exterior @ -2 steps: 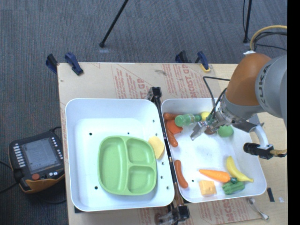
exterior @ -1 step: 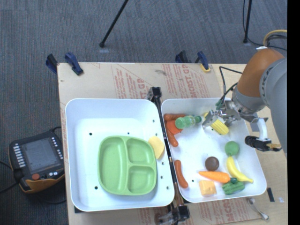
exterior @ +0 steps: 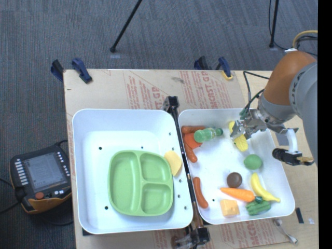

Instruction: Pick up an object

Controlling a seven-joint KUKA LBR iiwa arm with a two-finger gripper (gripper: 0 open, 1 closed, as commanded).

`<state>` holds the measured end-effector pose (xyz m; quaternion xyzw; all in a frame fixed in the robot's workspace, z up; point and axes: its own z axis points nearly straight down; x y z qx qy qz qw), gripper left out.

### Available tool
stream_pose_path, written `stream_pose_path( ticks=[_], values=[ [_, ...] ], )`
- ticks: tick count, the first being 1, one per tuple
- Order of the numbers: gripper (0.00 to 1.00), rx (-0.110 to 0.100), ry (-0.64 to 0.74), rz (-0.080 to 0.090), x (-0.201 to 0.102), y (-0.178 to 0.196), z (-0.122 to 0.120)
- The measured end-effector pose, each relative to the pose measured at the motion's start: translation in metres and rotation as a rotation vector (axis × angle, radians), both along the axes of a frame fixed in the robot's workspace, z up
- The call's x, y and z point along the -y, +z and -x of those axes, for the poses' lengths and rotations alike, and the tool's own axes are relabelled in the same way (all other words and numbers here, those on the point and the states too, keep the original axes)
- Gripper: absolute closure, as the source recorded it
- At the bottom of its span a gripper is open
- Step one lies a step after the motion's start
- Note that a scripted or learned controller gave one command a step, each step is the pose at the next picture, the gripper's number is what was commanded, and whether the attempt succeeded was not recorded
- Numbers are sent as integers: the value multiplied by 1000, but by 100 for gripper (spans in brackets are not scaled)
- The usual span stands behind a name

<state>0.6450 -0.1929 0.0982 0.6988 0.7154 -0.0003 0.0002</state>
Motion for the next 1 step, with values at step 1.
stream_pose_path(
  ticks=[1],
  values=[
    [100, 3, -77, -1, -59, 90, 0]
  ],
)
